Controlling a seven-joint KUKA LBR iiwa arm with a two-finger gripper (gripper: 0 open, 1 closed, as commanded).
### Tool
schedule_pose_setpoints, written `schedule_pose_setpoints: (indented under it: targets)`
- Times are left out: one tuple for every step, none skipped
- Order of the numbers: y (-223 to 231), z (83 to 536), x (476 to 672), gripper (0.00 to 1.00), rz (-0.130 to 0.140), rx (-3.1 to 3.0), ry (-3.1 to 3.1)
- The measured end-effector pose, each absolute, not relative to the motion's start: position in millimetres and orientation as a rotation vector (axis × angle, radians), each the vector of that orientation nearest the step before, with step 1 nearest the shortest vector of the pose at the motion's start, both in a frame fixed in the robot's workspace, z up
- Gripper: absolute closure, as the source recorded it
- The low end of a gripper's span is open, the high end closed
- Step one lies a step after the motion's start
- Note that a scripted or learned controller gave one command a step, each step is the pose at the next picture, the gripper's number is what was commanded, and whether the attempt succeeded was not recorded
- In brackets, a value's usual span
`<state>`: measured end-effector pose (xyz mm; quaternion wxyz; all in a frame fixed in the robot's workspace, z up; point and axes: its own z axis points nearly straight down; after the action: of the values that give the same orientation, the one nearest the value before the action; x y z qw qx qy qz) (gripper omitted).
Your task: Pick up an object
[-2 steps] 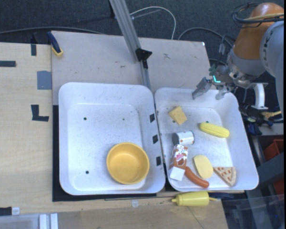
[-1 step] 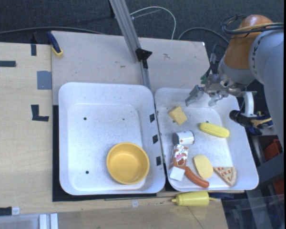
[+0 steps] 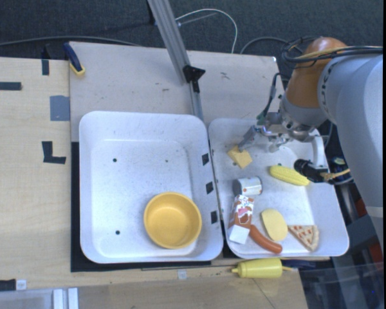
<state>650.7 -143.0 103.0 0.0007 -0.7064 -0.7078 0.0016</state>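
Yellow mustard bottle [image 3: 259, 268] sits closest to the lens, lying on the tabletop [image 3: 26, 172] just outside the right bin's front rim.

Going left to right: the left bin [image 3: 96, 134] has one yellow bowl [image 3: 172, 219] in its front corner. The right bin [image 3: 328, 237] has all the small stuff: one cheese wedge [image 3: 240, 156] near the back, one small can [image 3: 248, 186], one little carton [image 3: 242, 219] with one hot dog [image 3: 265, 240] touching its front end, one pale yellow oval thing [image 3: 274, 224], one pizza slice [image 3: 304, 235], one corn cob [image 3: 289, 175]. So two bins, eight items.

The claw [image 3: 267, 136] hangs over the back of the right bin, just beside the cheese wedge. I honestly can't tell how wide it is from this angle. Nothing looks to be in it.

What could go wrong, my guess: the wedge's slanted faces could let it squirt out sideways on closing. The carton and hot dog touch, so going for either could drag the other along. Anything near the bin wall could block the claw.
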Motion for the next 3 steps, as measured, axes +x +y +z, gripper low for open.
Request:
schedule_pose_setpoints:
  targets:
    - [-145, 99, 654.0, 0.0, 0.0, -2.22, -2.227]
    - [-145, 110, 654.5, 1.0, 0.0, -2.22, -2.23]
    - [-150, 162, 647.1, 1.0, -0.003, -2.222, -2.225]
